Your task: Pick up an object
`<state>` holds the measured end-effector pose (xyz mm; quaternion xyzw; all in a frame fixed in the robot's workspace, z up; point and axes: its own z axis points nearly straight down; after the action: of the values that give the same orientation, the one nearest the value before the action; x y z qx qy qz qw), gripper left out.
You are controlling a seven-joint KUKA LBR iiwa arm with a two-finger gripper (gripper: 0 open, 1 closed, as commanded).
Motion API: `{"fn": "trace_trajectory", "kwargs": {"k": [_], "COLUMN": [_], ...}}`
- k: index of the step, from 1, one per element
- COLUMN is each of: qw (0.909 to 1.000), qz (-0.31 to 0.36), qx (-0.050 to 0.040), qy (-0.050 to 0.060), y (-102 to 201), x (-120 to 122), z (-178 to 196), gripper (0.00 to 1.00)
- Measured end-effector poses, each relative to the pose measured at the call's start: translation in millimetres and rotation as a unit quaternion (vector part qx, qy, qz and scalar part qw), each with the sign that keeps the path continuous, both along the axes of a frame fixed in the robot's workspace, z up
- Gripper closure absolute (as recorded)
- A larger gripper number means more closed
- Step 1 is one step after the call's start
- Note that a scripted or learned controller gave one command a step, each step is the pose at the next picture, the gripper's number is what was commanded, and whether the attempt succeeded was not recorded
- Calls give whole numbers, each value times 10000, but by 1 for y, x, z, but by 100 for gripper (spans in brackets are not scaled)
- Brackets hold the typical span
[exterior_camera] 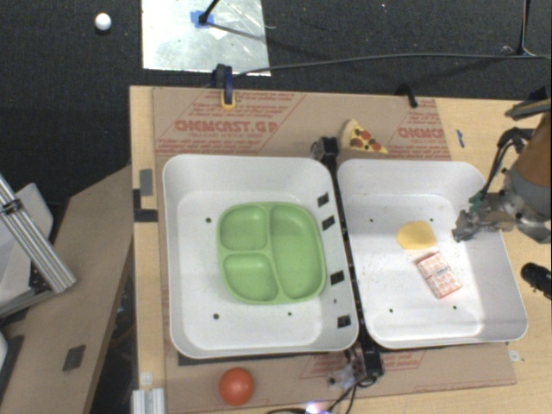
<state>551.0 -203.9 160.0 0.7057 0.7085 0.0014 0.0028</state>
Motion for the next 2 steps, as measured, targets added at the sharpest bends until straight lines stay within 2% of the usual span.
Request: {"fn": "trace_trajectory", "kwargs": {"k": [1, 2], "qw": [10000, 10000], "qz": [5, 6], "qx": [-5, -3], "qy": [-14, -8], "y": [3, 3], "x": [2, 4], "z": [65, 111], "gripper": [100, 100]}}
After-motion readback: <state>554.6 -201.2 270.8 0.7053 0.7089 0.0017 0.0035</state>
